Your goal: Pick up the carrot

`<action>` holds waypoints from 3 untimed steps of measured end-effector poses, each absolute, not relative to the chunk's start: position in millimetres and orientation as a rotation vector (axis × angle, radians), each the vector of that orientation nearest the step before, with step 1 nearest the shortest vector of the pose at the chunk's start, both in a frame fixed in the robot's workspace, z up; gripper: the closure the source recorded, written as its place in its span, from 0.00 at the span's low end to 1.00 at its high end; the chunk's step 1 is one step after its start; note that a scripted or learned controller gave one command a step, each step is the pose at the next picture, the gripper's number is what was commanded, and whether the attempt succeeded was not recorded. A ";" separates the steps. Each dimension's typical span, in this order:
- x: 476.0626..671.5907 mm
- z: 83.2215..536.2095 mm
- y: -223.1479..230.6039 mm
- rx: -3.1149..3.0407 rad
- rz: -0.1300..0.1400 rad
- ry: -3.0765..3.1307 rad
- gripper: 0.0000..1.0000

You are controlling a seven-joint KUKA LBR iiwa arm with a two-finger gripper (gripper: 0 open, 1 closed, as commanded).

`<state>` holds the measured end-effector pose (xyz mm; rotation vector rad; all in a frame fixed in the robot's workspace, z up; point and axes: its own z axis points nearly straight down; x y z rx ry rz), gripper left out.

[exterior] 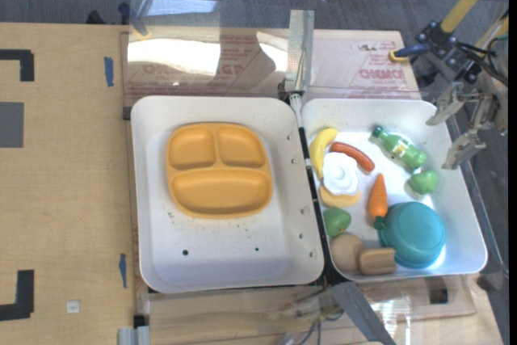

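Gripper (462,125) sits at the right-hand bin's (477,242) upper right edge, well up and off to the side. Two pale fingers (443,111) show spread apart w/ nothing between them, so it's open and empty. Arm itself is mostly a tangle of grey metal and cable at the frame's right.

Carrot (377,196) lies in the right-hand bin, roughly mid-bin, standing nearly vertical in the view w/ the thin tip pointing up. It's crowded: teal pot (414,233) touching or just beside its lower end, fried egg (341,174) just left, sausage (353,155) above-left, green round veg (423,182) to its right. Green bottle (400,146) is further up, near the gripper side. Banana (322,149), a green pepper-ish piece (337,219) and two tan bread-like bits (361,254) fill the bin's left and bottom.

Left bin (153,254) holds an orange divided plate (218,169), not involved.

Progress, judging from this: basically nothing done yet. Carrot untouched, gripper well apart from it. Left to do: move over the carrot, descend, close across its body, lift. Tight neighbours, esp. the pot, look like the main snag.
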<state>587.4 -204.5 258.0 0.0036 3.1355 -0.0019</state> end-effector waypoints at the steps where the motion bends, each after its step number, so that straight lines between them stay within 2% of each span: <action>1: 564.2 114.6 -143.4 0.111 0.004 3.142 0.00; 2: 569.4 92.2 -178.2 0.595 0.007 3.072 0.00; 3: 569.6 89.0 -169.9 1.114 0.004 2.926 0.00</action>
